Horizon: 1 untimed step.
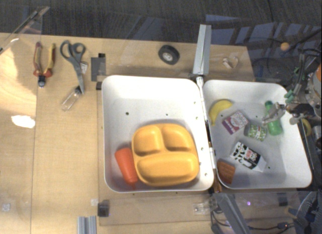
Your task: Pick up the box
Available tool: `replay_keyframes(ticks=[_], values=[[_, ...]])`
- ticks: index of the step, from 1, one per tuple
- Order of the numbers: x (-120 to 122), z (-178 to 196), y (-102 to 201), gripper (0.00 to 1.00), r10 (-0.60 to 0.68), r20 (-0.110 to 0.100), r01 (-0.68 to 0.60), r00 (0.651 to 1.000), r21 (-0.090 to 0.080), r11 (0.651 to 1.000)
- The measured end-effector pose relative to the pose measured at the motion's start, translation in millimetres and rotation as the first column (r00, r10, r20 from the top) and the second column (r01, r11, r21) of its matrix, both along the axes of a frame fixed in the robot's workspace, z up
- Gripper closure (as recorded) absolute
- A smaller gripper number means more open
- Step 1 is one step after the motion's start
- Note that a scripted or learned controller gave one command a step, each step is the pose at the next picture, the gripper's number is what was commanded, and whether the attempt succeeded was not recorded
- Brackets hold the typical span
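A: Which step is in hand?
B: The approach, it is judged. The pincer (275,111) is seen above the right bin (297,177); its state cannot be told.
A: And the box (246,156)?
B: Lying ungrasped nearby; a descent onto it is required.

2 bins (151,84), 1 tray (164,153), 1 banana (219,109).
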State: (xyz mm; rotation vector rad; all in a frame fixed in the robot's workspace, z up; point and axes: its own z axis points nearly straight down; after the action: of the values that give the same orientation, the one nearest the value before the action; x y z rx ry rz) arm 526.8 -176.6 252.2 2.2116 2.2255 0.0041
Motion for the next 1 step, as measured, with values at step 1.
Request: replay_keyframes(ticks=[1], values=[[34.8, -89.7, 42.7, 0.0, 0.066, -0.003, -0.066, 0.998, 0.001, 0.998]])
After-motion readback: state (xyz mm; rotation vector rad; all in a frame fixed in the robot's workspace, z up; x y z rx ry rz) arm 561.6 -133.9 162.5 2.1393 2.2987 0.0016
